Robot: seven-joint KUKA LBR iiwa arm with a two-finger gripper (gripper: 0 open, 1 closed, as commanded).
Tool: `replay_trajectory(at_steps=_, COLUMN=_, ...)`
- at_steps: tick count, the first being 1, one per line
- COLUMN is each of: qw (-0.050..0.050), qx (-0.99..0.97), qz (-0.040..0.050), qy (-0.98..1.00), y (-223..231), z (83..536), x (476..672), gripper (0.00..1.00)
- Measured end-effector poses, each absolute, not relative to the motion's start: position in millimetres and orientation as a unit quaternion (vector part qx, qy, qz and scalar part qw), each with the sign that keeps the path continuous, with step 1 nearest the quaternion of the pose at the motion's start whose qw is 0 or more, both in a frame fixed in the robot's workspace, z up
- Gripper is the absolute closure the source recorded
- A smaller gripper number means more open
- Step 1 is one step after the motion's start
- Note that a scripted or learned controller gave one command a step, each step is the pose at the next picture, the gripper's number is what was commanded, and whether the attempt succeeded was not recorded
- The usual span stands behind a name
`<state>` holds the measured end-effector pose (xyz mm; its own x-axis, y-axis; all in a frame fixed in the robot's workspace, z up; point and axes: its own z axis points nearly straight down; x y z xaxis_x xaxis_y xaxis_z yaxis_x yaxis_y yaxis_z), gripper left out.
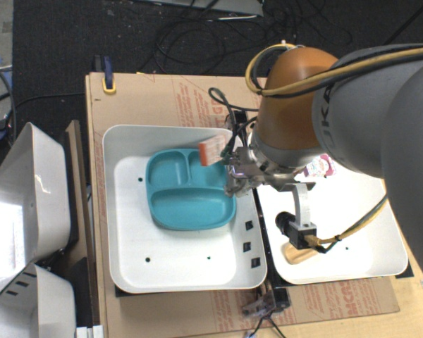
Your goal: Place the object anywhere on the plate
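A teal divided plate (187, 192) lies in the left white bin (127, 210). A small orange and white object (210, 150) sits tilted at the plate's upper right rim, over the small compartment. My gripper (235, 174) hangs below the grey arm with its orange band, just right of that object and over the plate's right edge. The wrist hides the gripper's tip, and I cannot tell whether it touches the object.
The right white bin (359, 259) holds a pink and white packet (321, 166) near its back and a tan piece (299, 253) near its front left. Cables trail from the arm across it. The bins sit on a cardboard sheet (162, 97).
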<state>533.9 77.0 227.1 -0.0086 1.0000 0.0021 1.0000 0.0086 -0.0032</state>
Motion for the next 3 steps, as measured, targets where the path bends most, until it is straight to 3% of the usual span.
replay_trajectory(at_steps=1, qw=0.001, qx=-0.704, qz=-0.0002, qy=-0.71, y=124, z=239, x=512.1, gripper=1.0)
replay_trajectory(at_steps=2, qw=0.002, qx=-0.704, qz=0.0012, qy=-0.71, y=169, z=222, x=482.1, gripper=1.0)
replay_trajectory(at_steps=3, qw=0.001, qx=-0.707, qz=0.0009, qy=-0.708, y=166, z=223, x=483.6, gripper=0.0)
